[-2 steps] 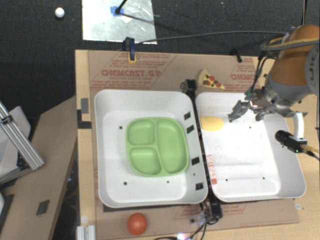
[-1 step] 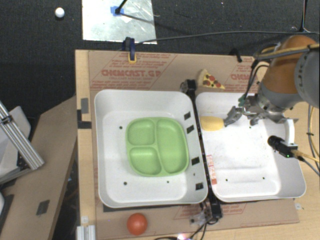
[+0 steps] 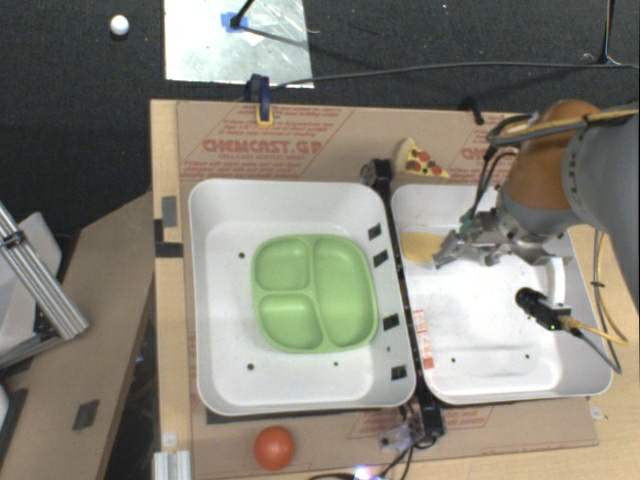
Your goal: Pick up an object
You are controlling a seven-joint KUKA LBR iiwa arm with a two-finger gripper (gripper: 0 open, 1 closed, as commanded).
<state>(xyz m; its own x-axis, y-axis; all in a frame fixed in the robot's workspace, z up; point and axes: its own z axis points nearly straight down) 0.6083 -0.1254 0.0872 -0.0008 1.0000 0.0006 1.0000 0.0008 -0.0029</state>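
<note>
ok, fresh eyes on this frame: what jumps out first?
The green tray with its three compartments, flat in the middle of the left bin. Next the grey arm with its orange band, reaching in from the right, claw low over the right bin beside a tan object at that bin's far left corner. Outside the bins: a pizza slice toy behind them and a red ball in front.

A flat tan piece lies at the right bin's upper-left corner.

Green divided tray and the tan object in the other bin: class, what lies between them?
In the camera view, the two bins' adjoining white walls with black clips separate green tray from tan object.
</note>
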